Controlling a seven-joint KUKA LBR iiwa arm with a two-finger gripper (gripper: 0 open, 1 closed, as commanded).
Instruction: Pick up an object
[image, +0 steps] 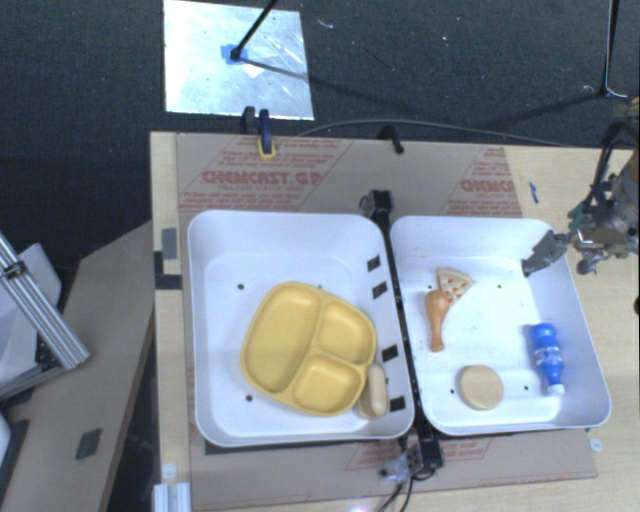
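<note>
Dark carpet floor (80, 120) surrounds a wooden bench (165, 180), with a shiny metal sheet (235, 60) behind.
</note>
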